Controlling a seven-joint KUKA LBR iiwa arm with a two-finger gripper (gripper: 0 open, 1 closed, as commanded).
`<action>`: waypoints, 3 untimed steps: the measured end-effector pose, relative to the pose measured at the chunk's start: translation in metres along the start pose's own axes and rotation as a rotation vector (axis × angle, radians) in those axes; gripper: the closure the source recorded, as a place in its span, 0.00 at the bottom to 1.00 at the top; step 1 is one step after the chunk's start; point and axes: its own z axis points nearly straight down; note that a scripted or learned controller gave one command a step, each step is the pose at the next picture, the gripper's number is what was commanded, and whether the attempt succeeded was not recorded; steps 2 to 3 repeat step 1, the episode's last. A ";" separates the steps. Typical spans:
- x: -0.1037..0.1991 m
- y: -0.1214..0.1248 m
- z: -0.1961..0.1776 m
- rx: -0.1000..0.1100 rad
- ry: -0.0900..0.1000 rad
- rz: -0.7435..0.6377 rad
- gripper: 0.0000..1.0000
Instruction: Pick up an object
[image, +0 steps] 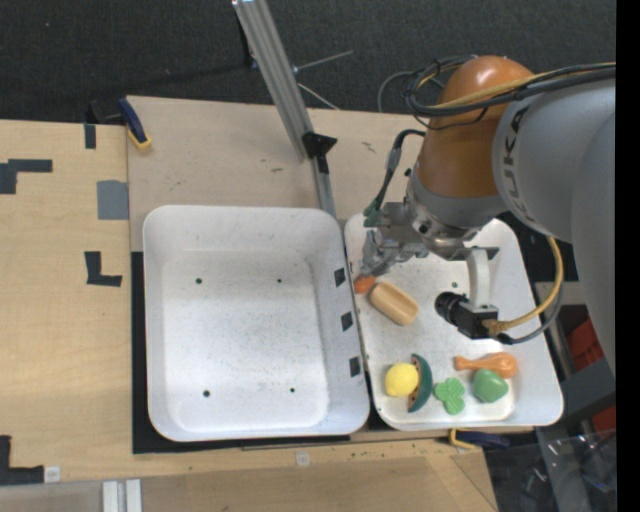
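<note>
My gripper (372, 262) hangs over the upper left part of the right bin (541, 403), close to its left wall. Just below it lies a small orange piece (362, 286), and beside that a tan bread roll (393, 303). Nothing shows as held. Nearer the bin's front lie a yellow lemon (402, 379), a dark green curved piece (423, 384), a light green leafy piece (452, 395), a green pepper (489, 387) and an orange carrot (486, 364). The arm's orange and grey wrist hides the bin's back part.
The left bin (240, 320) stands next to the right one, their walls touching. A slanted metal pole (285, 95) rises behind the bins. A black fitting with a cable (463, 312) hangs off the arm over the right bin.
</note>
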 end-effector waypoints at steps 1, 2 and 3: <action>0.051 0.014 0.001 -0.001 0.000 0.001 1.00; 0.051 0.014 0.001 -0.001 0.000 0.001 1.00; 0.051 0.014 0.001 -0.001 0.000 0.001 1.00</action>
